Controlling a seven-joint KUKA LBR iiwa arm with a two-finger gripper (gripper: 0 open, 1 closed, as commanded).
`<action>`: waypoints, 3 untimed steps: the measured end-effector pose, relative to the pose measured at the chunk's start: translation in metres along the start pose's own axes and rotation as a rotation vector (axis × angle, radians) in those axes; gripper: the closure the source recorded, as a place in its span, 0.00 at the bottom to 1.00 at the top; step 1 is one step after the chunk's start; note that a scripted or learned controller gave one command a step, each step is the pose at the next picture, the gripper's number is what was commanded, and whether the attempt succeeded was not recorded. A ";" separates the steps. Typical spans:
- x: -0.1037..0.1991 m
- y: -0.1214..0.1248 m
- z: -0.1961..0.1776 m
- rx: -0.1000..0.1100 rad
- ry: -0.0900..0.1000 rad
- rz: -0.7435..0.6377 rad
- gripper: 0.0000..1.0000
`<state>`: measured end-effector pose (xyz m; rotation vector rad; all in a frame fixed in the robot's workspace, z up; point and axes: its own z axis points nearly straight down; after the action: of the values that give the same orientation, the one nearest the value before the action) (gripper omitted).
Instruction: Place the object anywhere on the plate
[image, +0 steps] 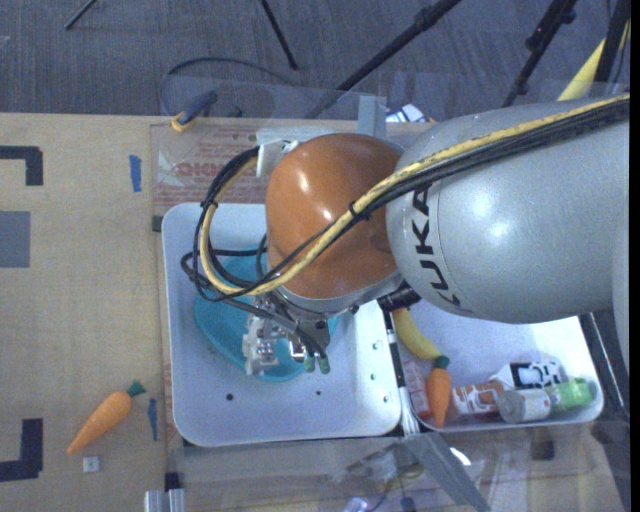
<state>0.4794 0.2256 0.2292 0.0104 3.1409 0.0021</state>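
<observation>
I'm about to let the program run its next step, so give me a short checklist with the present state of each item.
1. Gripper is over the blue plate in the left bin: ok.
2. An object is visibly held in the gripper: cannot tell; the arm and cables cover much of it.
3. Plate lies inside the left bin: ok.
4. Plate surface free for a drop: cannot tell, the arm hides most of it.
5. All objects are within the bins: not ok; one carrot lies on the bench left of the bins.
6. Right bin items, banana and second carrot, are away from the gripper: ok.
</observation>
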 end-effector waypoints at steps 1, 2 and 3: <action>0.000 0.000 0.000 0.000 0.000 0.001 0.00; -0.002 0.000 -0.011 -0.004 -0.004 0.003 1.00; -0.002 0.000 -0.011 -0.004 -0.004 0.003 0.00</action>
<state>0.4810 0.2259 0.2399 0.0149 3.1364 0.0083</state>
